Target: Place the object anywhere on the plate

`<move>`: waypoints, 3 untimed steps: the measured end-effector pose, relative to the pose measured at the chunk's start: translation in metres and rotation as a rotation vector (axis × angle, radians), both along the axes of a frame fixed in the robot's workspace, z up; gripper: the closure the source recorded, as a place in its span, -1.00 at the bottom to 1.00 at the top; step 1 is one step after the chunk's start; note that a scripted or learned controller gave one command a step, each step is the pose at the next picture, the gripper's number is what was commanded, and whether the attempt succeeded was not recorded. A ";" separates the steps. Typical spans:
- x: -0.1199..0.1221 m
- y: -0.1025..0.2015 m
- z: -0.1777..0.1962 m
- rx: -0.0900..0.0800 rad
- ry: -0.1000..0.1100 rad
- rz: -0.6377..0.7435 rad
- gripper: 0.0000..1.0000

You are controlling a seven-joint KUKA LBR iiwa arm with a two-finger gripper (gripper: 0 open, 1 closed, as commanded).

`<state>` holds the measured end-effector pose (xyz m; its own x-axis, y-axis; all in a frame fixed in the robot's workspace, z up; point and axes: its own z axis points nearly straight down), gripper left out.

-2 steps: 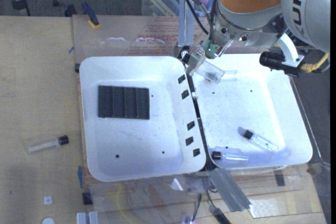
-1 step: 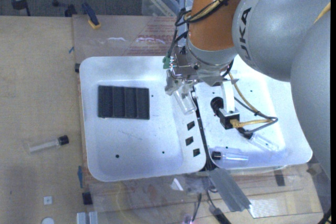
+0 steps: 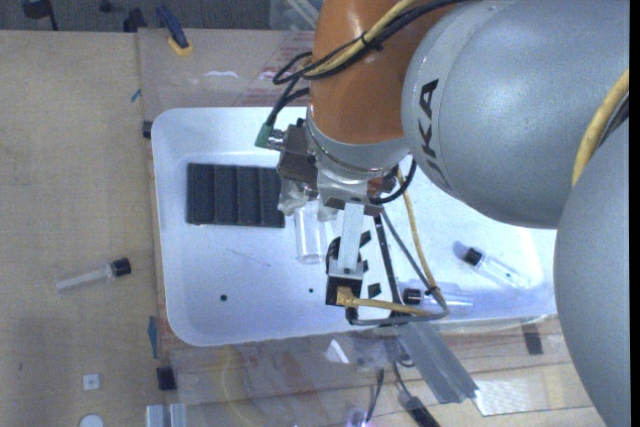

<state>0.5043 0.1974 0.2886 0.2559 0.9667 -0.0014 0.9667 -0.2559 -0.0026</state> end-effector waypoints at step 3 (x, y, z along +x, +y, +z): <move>0.016 0.028 -0.103 -0.002 0.000 -0.624 1.00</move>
